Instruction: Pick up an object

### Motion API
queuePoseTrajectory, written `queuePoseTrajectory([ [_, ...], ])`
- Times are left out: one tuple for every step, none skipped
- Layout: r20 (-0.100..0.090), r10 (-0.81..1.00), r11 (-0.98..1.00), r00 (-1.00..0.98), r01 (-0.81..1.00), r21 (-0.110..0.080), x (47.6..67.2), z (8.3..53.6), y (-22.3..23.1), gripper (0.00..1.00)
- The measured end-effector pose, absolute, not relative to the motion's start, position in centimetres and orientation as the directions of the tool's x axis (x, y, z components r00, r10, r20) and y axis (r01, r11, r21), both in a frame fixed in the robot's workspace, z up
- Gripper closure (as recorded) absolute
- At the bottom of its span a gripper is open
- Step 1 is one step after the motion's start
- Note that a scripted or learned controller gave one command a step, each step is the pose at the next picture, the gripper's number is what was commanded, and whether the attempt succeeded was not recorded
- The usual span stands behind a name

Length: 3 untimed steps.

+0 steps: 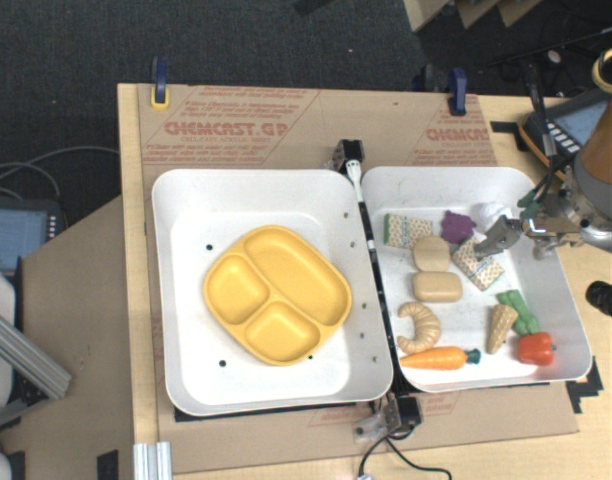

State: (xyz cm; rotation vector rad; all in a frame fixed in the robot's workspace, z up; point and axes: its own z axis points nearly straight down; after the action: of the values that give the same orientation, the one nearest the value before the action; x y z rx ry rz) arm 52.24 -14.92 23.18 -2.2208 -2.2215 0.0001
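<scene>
Camera view: worktop [236,118] of brown board carries two white bins side by side. Left bin [176,218], centre-left of frame, holds a yellow divided tray [276,293] with three compartments, sitting slightly turned. Right bin [576,348], centre-right, holds the toy food. Upper part of it: green patterned block [406,230], purple piece [457,226], tan bun [431,256] just below. Middle: beige loaf [437,287], patterned wrapper [479,267] beside it. Lower part: croissant [420,325], carrot [436,359] touching the croissant's lower end, cone [501,326], green vegetable [518,311] just beside the cone, red tomato [535,348] at lower right. Arm enters from the right edge, mid-height. Gripper [498,236] hangs over the upper right of the right bin, right above the wrapper, near the purple piece. Jaws: cannot tell if spread or pressed together; nothing visibly between them.
</scene>
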Motion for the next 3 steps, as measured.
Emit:
queuePoseTrajectory([
  [0.000,1.000,0.002,-0.002,1.000,-0.003,59.4,12.2,-15.9,0.00],
  [-0.011,1.000,0.000,0.000,1.000,0.019,56.2,9.1,-12.8,0.00],
  [-0.012,1.000,-0.003,0.003,1.000,0.023,56.4,10.3,-13.0,1.00],
])
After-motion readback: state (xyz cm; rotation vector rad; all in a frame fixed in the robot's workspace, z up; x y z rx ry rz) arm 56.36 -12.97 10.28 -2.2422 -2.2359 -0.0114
